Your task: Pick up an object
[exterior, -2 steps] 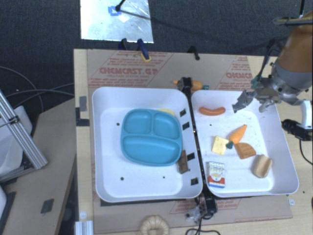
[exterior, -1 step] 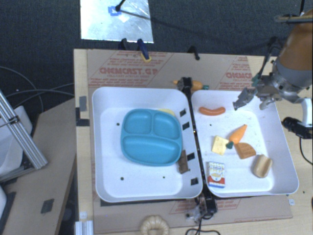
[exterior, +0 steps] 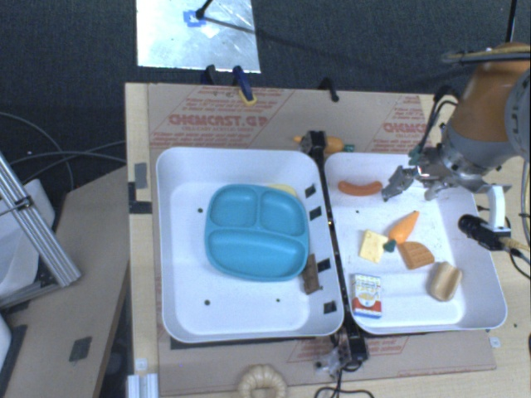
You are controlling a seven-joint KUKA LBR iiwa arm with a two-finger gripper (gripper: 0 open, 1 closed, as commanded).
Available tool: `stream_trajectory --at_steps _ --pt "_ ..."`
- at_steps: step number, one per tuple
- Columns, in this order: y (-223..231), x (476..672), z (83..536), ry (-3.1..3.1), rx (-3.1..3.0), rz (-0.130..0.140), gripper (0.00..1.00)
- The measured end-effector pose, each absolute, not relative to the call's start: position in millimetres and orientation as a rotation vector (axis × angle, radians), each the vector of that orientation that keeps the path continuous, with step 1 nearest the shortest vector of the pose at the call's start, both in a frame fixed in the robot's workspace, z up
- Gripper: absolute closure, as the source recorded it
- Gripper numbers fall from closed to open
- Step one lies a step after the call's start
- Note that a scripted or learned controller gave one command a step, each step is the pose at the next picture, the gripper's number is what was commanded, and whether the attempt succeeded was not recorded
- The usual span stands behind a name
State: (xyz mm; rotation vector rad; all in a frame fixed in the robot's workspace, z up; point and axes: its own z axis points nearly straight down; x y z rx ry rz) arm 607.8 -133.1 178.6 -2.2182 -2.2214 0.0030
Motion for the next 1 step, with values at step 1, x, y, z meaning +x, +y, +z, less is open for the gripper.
stream_trajectory --at_steps 1 --pt "-137.7 616.2 126.9 -2.221 -2.219 0.003 0.0"
